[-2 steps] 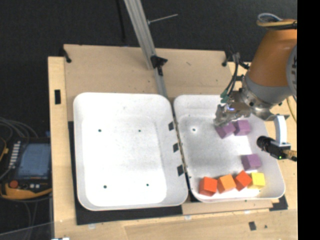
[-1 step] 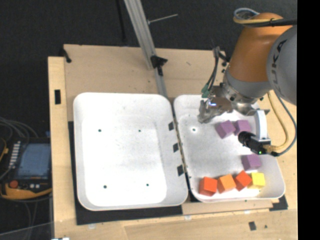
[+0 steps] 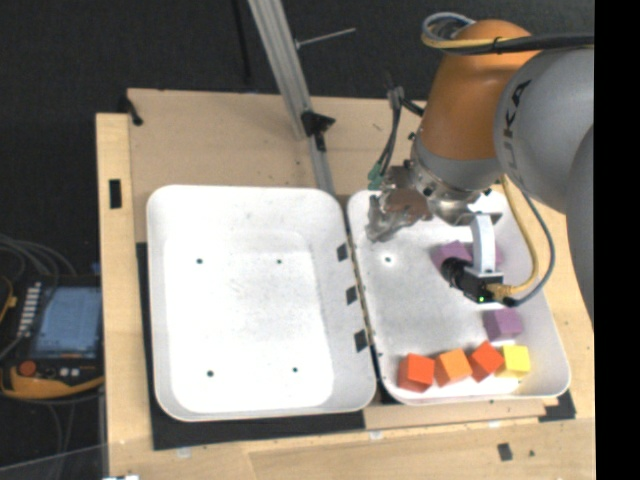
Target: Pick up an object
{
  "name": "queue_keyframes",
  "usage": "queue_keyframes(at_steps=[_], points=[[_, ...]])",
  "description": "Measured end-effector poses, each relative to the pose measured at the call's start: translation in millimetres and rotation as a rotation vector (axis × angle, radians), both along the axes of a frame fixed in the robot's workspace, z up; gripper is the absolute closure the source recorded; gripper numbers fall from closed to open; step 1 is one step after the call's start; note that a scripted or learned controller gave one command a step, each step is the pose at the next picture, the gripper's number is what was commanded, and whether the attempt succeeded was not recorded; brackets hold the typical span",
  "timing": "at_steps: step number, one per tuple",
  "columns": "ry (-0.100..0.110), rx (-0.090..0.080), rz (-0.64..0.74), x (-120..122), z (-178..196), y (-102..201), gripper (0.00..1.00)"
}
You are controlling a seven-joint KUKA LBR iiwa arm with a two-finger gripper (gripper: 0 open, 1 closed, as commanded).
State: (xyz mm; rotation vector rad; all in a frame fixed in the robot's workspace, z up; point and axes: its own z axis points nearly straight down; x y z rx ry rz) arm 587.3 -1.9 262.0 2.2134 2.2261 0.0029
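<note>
Presently the gripper (image 3: pixel 383 220) hangs over the far-left corner of the right bin (image 3: pixel 400 288), finger state not discernible, while the blocks (image 3: pixel 462 364) lie well apart along the near wall, a purple block (image 3: pixel 453 255) nearer.

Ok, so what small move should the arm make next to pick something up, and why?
Probably shift the gripper toward the near edge of the right white bin: it sits over bare floor at the far end, while the orange cube and its neighbours line the near edge.

Matt white plastic bins (image 3: pixel 180 268), wooden bench (image 3: pixel 200 138)
</note>
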Motion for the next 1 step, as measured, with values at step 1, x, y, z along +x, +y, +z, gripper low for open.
queue_keyframes(at_steps=[1], points=[[-0.001,0.000,0.002,7.5,-8.4,59.5,1.00]])
